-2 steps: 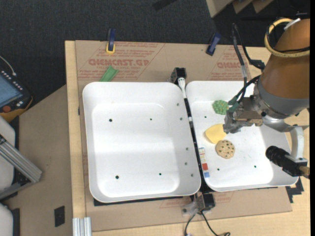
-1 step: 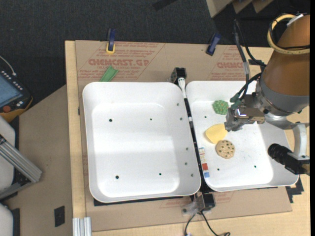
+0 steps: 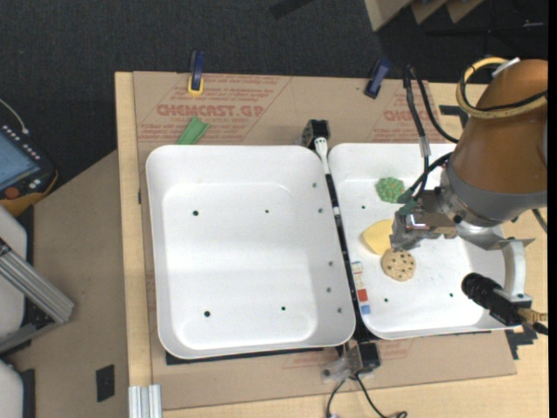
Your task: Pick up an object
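Observation:
In the right bin (image 3: 435, 320) lie a green leafy piece (image 3: 390, 187), a yellow wedge (image 3: 378, 236) and a round brown cookie (image 3: 399, 266). My gripper (image 3: 406, 235) hangs low over this bin, right beside the yellow wedge's right edge and just above the cookie. Its metal body hides the fingertips, and nothing shows between them. The big orange wrist band (image 3: 505, 138) covers the bin's right part.
The left bin (image 3: 174, 259) sits beside it, parted by a black ridge (image 3: 335, 225). A green strip (image 3: 191, 131) lies on the cardboard behind the left bin. Clamps (image 3: 197, 72) hold the board's back edge. A black cylinder (image 3: 487, 296) juts over the right bin's front corner.

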Action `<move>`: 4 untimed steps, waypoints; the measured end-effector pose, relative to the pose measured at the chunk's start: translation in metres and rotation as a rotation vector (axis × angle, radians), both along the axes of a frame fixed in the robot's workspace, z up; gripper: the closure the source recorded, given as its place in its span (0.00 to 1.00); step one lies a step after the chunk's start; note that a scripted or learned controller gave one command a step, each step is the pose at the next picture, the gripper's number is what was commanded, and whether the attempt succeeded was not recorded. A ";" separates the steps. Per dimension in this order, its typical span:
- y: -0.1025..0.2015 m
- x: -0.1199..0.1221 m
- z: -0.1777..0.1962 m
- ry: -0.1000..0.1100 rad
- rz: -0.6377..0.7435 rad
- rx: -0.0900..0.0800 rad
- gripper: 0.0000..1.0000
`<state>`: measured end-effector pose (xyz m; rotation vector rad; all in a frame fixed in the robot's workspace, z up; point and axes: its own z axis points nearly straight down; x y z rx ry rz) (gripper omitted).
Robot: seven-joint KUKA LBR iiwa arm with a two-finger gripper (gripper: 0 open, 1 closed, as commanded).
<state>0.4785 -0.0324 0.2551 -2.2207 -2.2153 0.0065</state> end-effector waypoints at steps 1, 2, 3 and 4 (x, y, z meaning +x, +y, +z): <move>-0.035 -0.001 -0.050 0.001 -0.003 0.000 1.00; 0.079 0.042 0.062 -0.022 0.018 0.004 1.00; 0.033 -0.002 0.029 0.000 -0.003 -0.001 1.00; 0.035 0.001 0.041 -0.007 0.002 -0.001 1.00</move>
